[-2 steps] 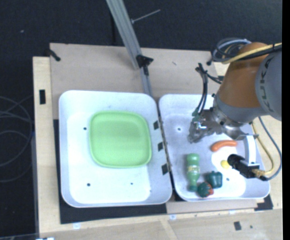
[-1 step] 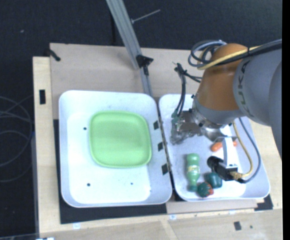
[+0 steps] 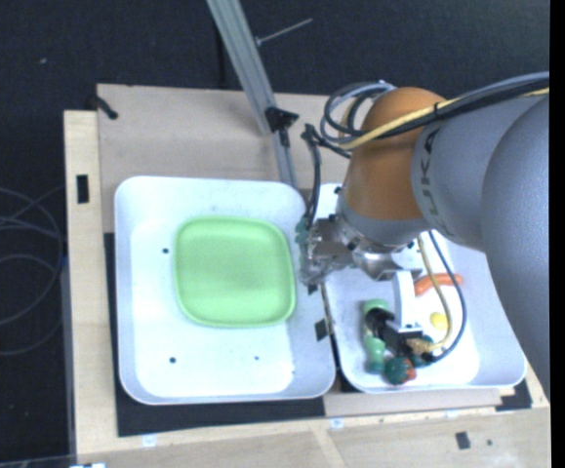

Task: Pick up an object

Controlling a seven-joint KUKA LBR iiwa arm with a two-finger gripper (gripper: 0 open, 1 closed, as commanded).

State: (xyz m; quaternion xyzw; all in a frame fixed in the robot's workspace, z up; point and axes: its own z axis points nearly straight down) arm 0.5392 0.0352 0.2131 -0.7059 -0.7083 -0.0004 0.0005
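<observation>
Camera view: arm low at the seam between the bins, nothing visibly picked

The gripper (image 3: 313, 256) sits low at the edge where the left bin (image 3: 145, 359) meets the right bin (image 3: 497, 369), just beside the green plate (image 3: 233, 271). From where I stand, I cannot tell how wide it is open or whether it has anything. The plate lies flat in the left bin; some small green pieces (image 3: 375, 317) and an orange piece (image 3: 438, 282) lie in the right one. It looks like the reaching step, so next comes settling squarely over one object.
</observation>
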